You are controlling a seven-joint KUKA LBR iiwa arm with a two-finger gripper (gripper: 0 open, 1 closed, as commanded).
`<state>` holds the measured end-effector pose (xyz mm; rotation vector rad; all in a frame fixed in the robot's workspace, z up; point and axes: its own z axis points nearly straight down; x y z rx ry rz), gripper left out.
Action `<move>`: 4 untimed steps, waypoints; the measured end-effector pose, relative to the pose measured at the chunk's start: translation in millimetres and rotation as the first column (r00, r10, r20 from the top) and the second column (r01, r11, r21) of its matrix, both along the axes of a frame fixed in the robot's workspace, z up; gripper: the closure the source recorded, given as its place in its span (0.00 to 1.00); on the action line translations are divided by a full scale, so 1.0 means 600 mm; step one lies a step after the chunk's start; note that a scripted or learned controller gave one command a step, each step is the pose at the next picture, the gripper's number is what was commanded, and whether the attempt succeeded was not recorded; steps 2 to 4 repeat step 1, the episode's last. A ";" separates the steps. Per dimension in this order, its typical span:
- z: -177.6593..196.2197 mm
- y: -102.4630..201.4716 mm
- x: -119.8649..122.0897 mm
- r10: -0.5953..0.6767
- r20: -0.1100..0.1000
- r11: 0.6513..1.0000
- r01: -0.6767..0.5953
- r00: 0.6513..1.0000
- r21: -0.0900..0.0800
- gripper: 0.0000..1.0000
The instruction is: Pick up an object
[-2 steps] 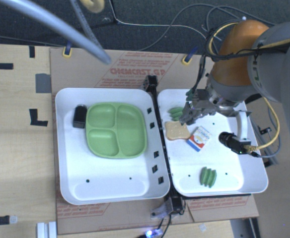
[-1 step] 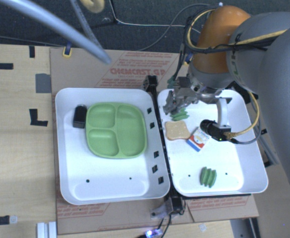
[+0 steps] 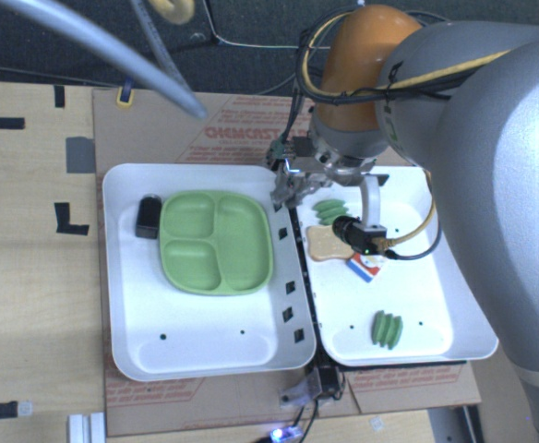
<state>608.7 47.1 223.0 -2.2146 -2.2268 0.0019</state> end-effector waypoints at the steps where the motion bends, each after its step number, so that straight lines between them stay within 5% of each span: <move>1: -0.017 0.071 0.039 -0.001 0.000 1.000 0.001 1.000 0.000 1.00; 4: -0.017 0.071 0.039 -0.001 0.000 1.000 0.001 1.000 0.000 1.00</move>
